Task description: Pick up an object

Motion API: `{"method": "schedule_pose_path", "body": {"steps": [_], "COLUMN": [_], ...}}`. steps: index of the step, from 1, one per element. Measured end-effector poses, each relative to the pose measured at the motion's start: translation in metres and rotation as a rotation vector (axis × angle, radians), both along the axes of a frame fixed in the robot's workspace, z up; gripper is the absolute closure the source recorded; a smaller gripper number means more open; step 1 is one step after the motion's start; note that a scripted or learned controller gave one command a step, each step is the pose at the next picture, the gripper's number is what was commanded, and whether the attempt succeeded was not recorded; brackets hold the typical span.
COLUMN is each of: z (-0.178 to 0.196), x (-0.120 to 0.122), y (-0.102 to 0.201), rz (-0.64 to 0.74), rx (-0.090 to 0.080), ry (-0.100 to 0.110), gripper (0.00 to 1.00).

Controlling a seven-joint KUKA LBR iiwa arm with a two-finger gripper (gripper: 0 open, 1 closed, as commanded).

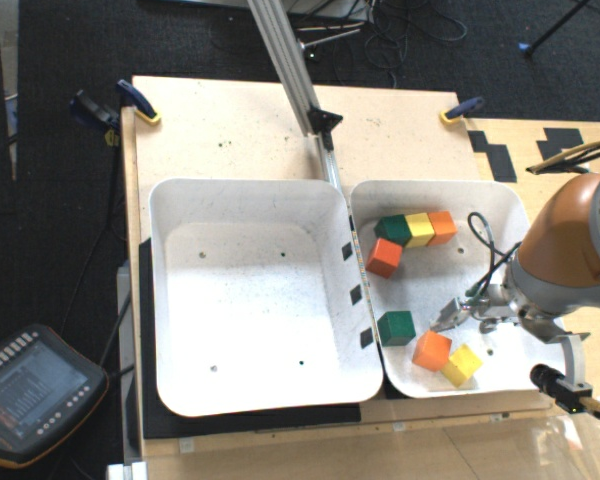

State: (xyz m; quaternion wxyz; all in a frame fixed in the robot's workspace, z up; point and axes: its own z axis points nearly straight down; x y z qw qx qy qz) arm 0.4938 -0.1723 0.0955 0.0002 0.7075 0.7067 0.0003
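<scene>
Camera view looks down on a pale counter [240,128] carrying two white bins side by side. Left bin [180,268] shows only its speckled floor. Right bin [500,208] holds six blocks. Near its far wall, a green block [391,230], a yellow block [418,228] and an orange block [441,226] sit in a touching row, and a second orange block [384,257] lies just in front of the green one, touching it. Toward the near wall, a second green block [396,327] sits alone near the divider, with a third orange block [432,350] and a second yellow block [462,364] touching each other just to its right.

Arm [570,253] reaches in from the right, its orange band over the right bin's edge. Its jaws [458,312] hang low over the bin floor, just above the orange and yellow pair in the picture and to the right of the lone green block. Whether they are parted or closed I cannot tell at this size; no block shows between them.

Blue-and-yellow clamps [138,101] grip the counter's far corners, a grey metal bar [285,53] slants down to the bins' divider, and a pendant [30,393] with a screen lies on the dark floor at lower left.
</scene>
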Motion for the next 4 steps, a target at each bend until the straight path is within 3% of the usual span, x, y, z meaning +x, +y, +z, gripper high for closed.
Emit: {"method": "schedule_pose_path", "body": {"steps": [1,4], "z": [0.010,0.155], "x": [0.001,0.001], "y": [0.000,-0.018], "rz": [0.001,0.004], "rx": [-0.001,-0.003], "ry": [-0.002,-0.006], "gripper": [1.00,1.00]}}
